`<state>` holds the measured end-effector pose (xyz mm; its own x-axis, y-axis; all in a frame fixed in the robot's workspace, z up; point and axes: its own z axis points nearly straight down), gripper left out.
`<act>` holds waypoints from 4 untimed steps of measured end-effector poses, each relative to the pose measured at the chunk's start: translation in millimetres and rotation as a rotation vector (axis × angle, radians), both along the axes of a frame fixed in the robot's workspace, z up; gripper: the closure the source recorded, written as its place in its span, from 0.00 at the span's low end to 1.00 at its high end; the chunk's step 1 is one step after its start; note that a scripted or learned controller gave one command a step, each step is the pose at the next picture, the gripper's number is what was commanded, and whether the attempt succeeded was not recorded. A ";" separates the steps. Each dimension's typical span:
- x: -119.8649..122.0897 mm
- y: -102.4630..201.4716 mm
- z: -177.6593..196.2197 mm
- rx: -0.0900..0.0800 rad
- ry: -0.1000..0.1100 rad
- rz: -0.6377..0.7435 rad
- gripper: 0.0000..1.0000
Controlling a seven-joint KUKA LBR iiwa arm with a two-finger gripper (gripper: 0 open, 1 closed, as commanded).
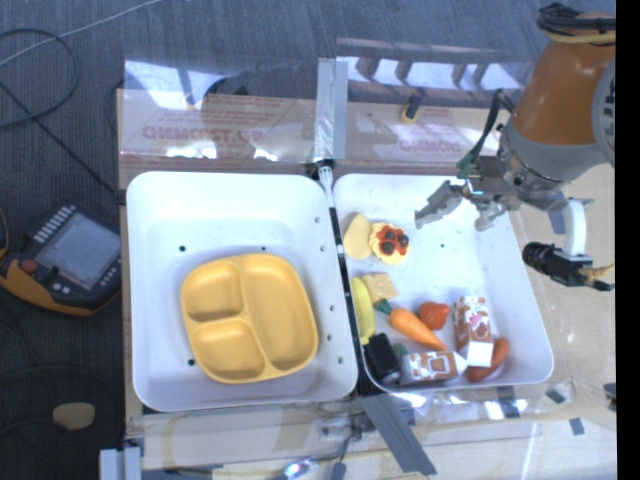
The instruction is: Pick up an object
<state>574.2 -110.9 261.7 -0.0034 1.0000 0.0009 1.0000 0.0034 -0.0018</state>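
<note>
One carrot (412, 325) at lower centre looked light, stiff, slightly slick; I judged mid-body best, my pincer (462, 208) apart and empty

The arm comes in from the right, and its gripper (462, 208) hangs above the back of the right bin (520, 268) with its fingers (433, 211) spread apart and nothing between them. Below it, toy food crowds the bin's near-left part: a small pizza slice (390, 240), a banana (363, 308), a carrot (412, 326), a tomato (433, 315) and two little cartons (472, 320). The left bin (160, 208) holds a yellow divided plate (248, 316). A handheld controller (62, 260) lies on the floor at far left.
</note>
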 end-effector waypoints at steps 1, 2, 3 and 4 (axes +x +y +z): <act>45.5 1.8 -138.0 0.000 0.000 0.110 0.00; 27.7 10.5 -171.1 -0.005 -0.013 0.069 0.00; 76.8 1.3 -172.2 -0.003 -0.012 0.006 0.00; 34.6 8.0 -171.3 -0.005 -0.012 0.012 0.00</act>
<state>608.9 -102.9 90.4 -0.0154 0.9999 -0.0040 0.9998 0.0154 0.0099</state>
